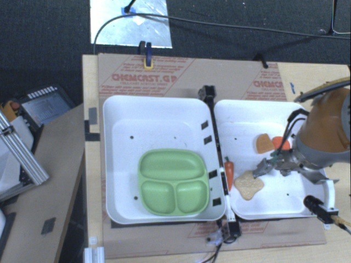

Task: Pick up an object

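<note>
Now the gripper [262,167], whether spread or closed I cannot tell, hangs just above the toast [249,186] lying below-left of it, so drop straight and centre before closing.

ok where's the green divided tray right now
The green divided tray lies in the left bin, toward its front right corner, near the divider between the two bins.

Grey arm [329,130] reaching in from the right, hand [264,167] low.
</note>
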Controlling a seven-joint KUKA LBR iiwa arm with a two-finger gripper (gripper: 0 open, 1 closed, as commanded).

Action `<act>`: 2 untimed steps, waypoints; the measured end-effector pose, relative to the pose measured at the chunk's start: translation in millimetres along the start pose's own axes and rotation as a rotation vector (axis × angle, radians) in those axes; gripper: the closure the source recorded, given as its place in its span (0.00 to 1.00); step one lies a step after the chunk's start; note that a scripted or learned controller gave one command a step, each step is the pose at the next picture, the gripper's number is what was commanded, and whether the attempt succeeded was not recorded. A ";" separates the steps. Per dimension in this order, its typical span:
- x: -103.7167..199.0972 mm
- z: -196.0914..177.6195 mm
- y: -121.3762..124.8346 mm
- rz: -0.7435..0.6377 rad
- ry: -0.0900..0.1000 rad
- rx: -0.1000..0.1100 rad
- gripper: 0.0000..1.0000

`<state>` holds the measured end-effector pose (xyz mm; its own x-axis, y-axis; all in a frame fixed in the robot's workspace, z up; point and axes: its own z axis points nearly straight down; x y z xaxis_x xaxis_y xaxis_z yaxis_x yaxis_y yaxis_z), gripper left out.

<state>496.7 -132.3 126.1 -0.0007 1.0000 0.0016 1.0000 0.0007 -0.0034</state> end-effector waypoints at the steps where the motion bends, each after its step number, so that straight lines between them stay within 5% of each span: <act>1: -0.6 -12.8 1.7 -0.001 -0.002 -0.006 1.00; 2: -3.7 -56.6 0.7 -0.002 -0.003 -0.010 1.00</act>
<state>497.7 -136.1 182.7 -0.0029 1.0000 -0.0019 1.0000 0.0029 0.0066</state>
